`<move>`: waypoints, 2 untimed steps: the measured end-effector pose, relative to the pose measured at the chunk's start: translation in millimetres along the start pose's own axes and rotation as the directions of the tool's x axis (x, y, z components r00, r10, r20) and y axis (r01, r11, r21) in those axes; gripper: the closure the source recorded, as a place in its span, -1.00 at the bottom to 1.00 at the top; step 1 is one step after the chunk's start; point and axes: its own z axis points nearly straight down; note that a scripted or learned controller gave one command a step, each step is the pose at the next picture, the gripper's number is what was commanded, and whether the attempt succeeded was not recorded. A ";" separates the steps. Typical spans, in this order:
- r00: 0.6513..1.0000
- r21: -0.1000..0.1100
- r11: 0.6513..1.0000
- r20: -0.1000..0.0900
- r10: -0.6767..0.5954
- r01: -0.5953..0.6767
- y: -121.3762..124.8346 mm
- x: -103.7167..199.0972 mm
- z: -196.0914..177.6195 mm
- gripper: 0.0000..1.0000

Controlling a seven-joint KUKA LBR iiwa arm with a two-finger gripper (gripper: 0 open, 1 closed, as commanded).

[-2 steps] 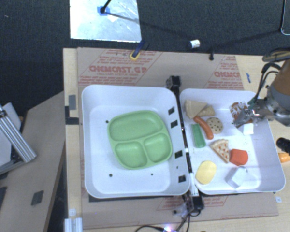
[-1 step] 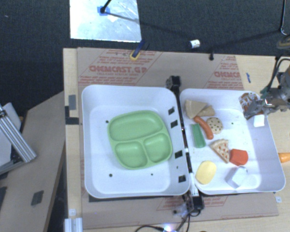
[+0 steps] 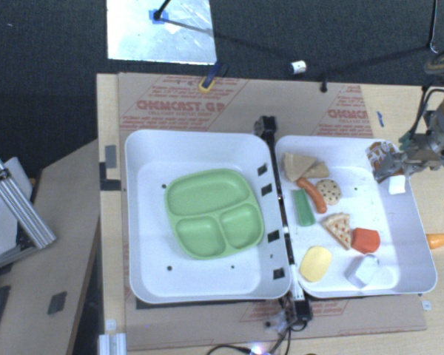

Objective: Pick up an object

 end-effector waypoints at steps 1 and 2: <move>1.000 0.000 1.000 -0.002 -0.005 0.005 15.4 49.9 -10.4 1.00; 1.000 0.000 1.000 -0.002 -0.006 0.006 21.9 100.6 -15.8 1.00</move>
